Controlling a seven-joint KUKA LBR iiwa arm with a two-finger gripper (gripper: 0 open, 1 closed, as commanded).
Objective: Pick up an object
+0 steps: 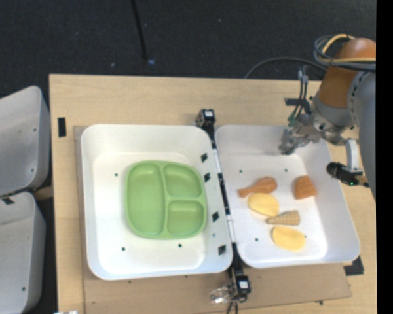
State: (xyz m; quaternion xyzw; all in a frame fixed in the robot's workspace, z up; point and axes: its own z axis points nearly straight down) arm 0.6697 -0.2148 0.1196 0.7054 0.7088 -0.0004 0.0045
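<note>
over the right bin's (334, 237) far edge my hand (289, 142) hovers, its grip i cannot tell | food pieces lie apart mid-bin, drumstick (259, 187) nearest, easy to single out | green divided plate (166, 199) sits in left bin (98, 241), out of my way

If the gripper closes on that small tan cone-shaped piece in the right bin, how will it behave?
The small tan cone-shaped piece lies on its side, so a nudge would probably roll it in an arc. Its tapered sides may squirt out of closing fingers. It touches or nearly touches the pale yellow oval piece, which would likely shift too.
</note>
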